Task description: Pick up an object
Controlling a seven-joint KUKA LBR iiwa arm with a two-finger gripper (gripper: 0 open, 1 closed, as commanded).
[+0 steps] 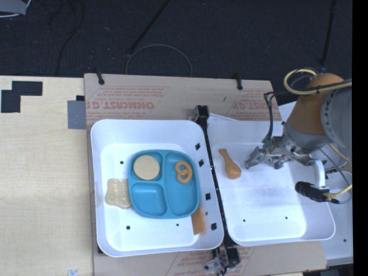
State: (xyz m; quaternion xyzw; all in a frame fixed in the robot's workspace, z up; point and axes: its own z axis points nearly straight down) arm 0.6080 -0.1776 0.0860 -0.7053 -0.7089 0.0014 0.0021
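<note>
The gripper (259, 158) hangs low in the right bin (270, 229); whether its jaws stand wide or narrow I cannot tell. A tan spoon-shaped object (229, 164) lies just left of them, apart. Further left, the blue tray (164, 203) sits in the left bin (109, 234).

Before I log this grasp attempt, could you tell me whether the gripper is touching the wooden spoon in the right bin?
Apart. The camera view shows bare white bin floor between the gripper and the wooden spoon, which lies on its own in the right bin.
</note>
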